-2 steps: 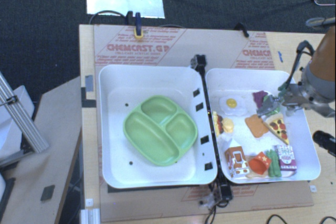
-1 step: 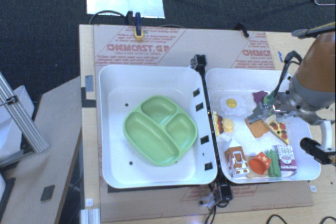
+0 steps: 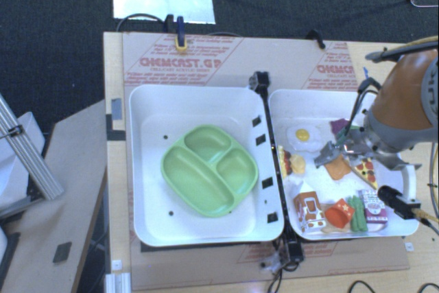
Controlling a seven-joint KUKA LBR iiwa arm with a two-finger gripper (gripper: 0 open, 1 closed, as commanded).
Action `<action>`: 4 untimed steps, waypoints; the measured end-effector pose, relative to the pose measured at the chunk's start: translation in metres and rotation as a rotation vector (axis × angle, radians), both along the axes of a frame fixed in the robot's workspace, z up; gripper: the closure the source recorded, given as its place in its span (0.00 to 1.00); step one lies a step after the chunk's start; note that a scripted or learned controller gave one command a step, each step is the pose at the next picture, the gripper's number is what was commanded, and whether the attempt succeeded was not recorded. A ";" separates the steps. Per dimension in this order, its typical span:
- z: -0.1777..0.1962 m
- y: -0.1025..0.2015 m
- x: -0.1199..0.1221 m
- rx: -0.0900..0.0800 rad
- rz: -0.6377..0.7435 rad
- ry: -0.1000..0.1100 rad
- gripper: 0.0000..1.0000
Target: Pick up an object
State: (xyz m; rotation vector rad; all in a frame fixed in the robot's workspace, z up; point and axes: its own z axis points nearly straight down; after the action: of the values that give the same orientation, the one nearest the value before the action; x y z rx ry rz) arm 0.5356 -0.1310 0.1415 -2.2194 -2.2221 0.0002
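Observation:
The right bin [image 3: 322,101] holds several toy foods. A fried egg [image 3: 302,136] lies near its left wall, with a purple piece [image 3: 339,125] to its right. An orange-brown toast piece [image 3: 337,169] and a pizza slice [image 3: 366,171] lie mid-bin. My gripper [image 3: 334,153] hangs low over the middle of this bin, just above the upper left edge of the toast. The grey and orange arm [image 3: 405,110] reaches in from the right. Nothing visibly sits in the gripper.
Along the right bin's front edge stand a small carton [image 3: 309,211], a red-orange piece [image 3: 338,215], a green piece [image 3: 358,213] and a pink box [image 3: 374,209]. A small yellow-red item [image 3: 291,165] lies by the divider. The left bin [image 3: 147,216] holds a green divided plate [image 3: 209,169].

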 end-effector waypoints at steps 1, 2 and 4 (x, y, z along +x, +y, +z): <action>-0.052 0.001 0.000 0.000 0.000 0.001 0.00; -0.039 0.000 0.001 -0.001 0.000 -0.003 1.00; 0.056 0.011 0.000 -0.001 0.003 -0.006 1.00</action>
State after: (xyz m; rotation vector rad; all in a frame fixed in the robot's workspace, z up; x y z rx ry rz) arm 0.5354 -0.1205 0.1970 -2.2193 -2.2298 -0.0053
